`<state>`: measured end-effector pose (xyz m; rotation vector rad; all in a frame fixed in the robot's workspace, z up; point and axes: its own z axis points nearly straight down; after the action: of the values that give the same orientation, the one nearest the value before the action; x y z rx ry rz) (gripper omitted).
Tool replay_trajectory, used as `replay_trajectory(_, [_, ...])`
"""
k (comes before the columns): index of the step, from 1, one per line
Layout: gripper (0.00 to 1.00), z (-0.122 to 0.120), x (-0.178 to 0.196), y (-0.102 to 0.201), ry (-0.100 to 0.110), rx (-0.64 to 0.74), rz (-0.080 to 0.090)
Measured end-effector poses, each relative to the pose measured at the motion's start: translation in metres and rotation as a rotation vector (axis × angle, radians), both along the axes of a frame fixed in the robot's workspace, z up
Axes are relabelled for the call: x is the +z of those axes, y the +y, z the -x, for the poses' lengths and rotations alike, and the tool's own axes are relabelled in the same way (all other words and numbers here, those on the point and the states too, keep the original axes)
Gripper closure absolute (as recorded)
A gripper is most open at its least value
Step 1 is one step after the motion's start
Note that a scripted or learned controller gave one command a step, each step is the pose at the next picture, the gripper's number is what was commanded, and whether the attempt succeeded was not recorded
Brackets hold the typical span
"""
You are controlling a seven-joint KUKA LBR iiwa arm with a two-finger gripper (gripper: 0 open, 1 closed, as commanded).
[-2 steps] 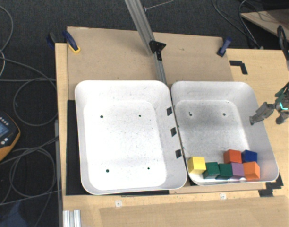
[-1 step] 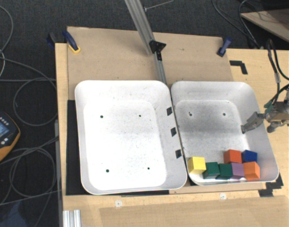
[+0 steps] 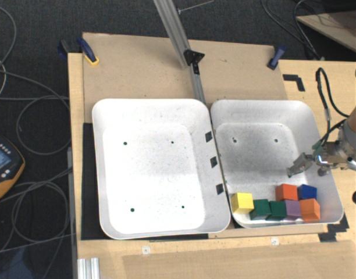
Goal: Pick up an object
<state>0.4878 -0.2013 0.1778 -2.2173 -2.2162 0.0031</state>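
Observation:
Several coloured blocks lie bunched in the near right corner of the right bin [image 3: 265, 133]: a yellow block [image 3: 243, 201], two green blocks [image 3: 269, 208], a red block [image 3: 287, 191], a blue block [image 3: 307, 191], a purple block [image 3: 292, 207] and an orange block [image 3: 310, 209]. My gripper [image 3: 310, 168] reaches in from the right edge and hangs just behind the red and blue blocks. It stands open with nothing between its fingers. One dark finger [image 3: 297, 167] points down and left over the bare bin floor.
The left bin [image 3: 149, 167] sits beside the right one, with black clips at the shared rim [image 3: 213, 161]. A slanted metal rail [image 3: 178, 31] rises behind the bins. Cables trail over the floor at the left.

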Motion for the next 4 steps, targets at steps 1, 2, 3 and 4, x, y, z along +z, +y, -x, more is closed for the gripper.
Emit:
replay_trajectory(1, [0.0,0.004,-0.06,-0.006,0.001,-0.001,0.0])
replay_trajectory(2, [1.0,0.001,-0.046,-0.006,-0.009,0.001,0.003])
replay_trajectory(3, [1.0,-0.007,0.016,-0.009,-0.014,0.002,0.007])
replay_trajectory(4, [1.0,-0.014,0.062,-0.015,-0.013,0.002,0.006])
